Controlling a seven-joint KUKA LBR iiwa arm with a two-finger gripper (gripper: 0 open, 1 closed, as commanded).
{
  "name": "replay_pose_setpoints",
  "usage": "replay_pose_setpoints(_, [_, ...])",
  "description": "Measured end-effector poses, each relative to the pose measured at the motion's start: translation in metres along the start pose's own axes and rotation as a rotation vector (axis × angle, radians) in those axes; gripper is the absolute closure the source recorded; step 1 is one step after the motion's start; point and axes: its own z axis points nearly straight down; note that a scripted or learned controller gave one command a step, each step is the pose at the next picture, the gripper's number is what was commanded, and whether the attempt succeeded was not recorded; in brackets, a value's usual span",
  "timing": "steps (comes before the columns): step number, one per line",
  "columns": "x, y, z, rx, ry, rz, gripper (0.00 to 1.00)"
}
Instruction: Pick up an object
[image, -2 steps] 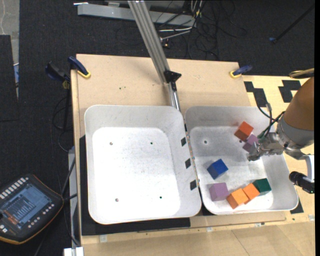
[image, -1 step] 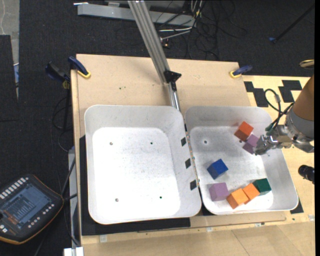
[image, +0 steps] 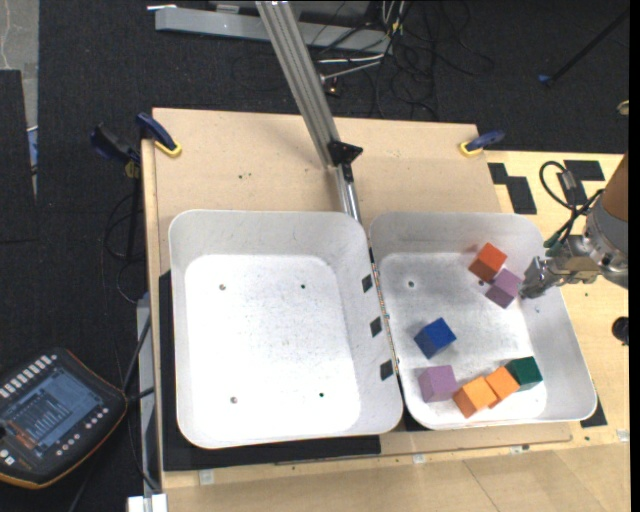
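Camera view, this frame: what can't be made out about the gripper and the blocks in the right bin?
- Gripper: too small and blurred to tell whether it is open or shut, or whether it touches the purple block beside it.
- Arm: cut off by the right edge.
- Green block and orange block: packed close; contact unclear.

Table (image: 260, 170): matt pale wood board. Bins (image: 265, 330): white, smooth, finely speckled plastic. Blocks (image: 435, 337): matt, painted-looking. Pole (image: 305, 85): dull metal.
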Motion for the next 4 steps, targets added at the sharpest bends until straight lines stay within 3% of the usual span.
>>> replay_pose_setpoints(2, [0.104, -0.012, 0.009, 0.006, 0.004, -0.005, 1.0])
replay_pose_setpoints(4, [0.209, -0.031, -0.014, 0.006, 0.005, -0.007, 1.0])
